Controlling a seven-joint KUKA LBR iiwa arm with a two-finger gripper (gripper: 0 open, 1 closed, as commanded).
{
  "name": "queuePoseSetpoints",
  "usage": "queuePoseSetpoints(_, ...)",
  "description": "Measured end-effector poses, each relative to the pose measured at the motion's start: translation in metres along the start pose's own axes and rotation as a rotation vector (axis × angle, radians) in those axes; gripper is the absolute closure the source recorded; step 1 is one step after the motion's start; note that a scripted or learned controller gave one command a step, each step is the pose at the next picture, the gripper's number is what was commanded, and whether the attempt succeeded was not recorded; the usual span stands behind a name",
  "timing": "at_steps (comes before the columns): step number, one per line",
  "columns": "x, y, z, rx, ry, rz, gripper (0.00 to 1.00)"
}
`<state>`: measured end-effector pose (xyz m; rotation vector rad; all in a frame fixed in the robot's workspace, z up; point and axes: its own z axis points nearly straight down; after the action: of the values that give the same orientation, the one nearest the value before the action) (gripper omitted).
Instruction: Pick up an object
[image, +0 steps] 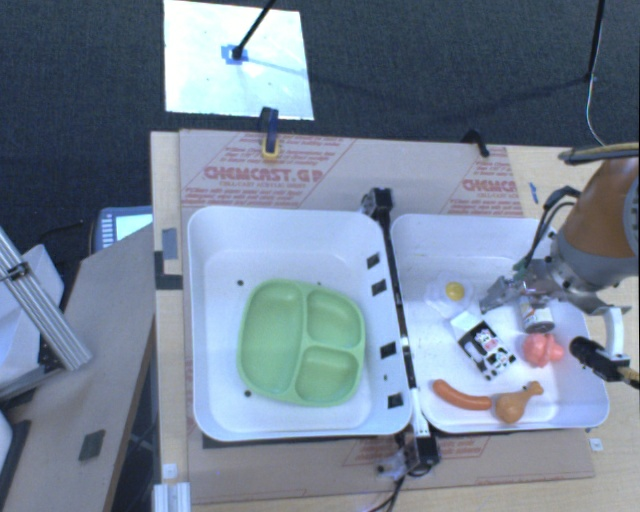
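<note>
Lying near the fingers (537, 318) — pink, rounded toy (544, 348) in right bin (500, 245).

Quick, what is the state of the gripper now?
Gripper: low in the right bin, above the pink toy; open or closed cannot be told.

Left bin (210, 300): holds the divided plate (300, 342).
Right bin (470, 250): fried egg (451, 293) at the back; carton (486, 347) mid; sausage (462, 396) and drumstick (518, 402) in front, side by side.
Counter (300, 170): bears both bins.
</note>
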<state>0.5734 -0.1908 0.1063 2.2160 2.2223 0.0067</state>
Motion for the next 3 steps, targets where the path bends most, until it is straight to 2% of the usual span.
queuePoseSetpoints(1, 0.002, 0.004, 0.000, -0.009, 0.000, -0.002, 0.00)
queuePoseSetpoints(2, 0.001, 0.005, -0.011, -0.014, -0.003, -0.003, 1.00)
queuePoseSetpoints(3, 0.001, 0.002, -0.056, 0.000, -0.003, -0.001, 1.00)
